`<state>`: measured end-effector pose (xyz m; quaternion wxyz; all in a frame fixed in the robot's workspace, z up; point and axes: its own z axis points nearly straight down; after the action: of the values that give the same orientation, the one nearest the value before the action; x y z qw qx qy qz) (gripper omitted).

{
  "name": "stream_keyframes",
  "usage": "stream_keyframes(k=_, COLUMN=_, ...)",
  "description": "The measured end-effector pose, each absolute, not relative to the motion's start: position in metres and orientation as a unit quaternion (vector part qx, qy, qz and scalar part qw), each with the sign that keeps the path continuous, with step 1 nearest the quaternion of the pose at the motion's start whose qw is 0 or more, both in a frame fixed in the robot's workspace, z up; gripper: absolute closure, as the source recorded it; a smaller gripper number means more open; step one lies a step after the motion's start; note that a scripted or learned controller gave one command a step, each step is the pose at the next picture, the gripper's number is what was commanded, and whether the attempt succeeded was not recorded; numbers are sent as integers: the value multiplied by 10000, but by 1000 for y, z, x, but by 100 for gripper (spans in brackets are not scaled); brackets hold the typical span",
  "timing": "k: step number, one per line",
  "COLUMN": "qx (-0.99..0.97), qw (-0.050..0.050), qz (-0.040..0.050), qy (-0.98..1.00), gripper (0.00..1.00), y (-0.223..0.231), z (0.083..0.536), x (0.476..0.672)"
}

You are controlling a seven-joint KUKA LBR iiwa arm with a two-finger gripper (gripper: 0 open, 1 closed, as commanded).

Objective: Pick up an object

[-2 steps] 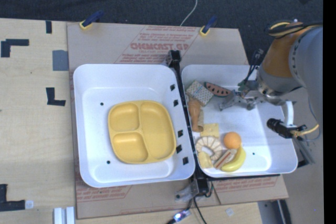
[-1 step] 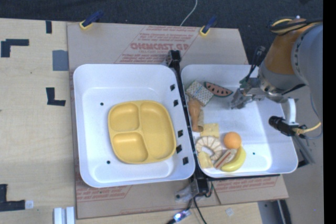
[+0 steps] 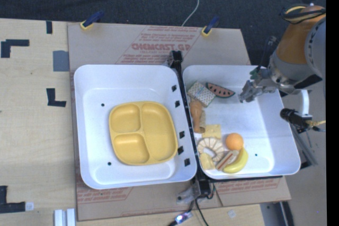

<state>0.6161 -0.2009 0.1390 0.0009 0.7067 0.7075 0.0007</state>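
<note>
Gripper (image 3: 247, 93) hangs over the far right part of the right bin (image 3: 267, 129), nothing visibly between its fingers; whether they are open or closed I cannot tell. Toy food crowds that bin's left side: a watermelon slice (image 3: 220, 90) near the gripper, an orange (image 3: 234, 141) touching a banana (image 3: 237, 162). A yellow divided plate (image 3: 142, 132) lies in the left bin (image 3: 90, 114).

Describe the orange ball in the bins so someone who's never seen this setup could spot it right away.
Start at the right-hand white bin, the one beside the bin holding the yellow divided tray. Go to the heap of toy food at that bin's near left corner. The orange ball sits just above the yellow banana, the only round, plain orange piece in the heap.
</note>
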Motion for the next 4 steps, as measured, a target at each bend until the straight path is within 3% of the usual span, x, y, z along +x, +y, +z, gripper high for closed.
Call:
stream_keyframes(k=1, qx=7062, qw=21, qz=15, qy=7080, gripper=100, y=-194, z=201, x=619)
stream_keyframes(k=2, qx=7066, qw=7, qz=7, qy=7077, gripper=100, y=-194, z=226, x=619)
stream_keyframes(k=3, qx=7056, qw=-8, qz=-6, qy=7086, gripper=100, y=-145, z=222, x=617)
stream_keyframes(k=4, qx=7052, qw=-18, qz=-9, qy=7090, gripper=100, y=-90, z=213, x=601)
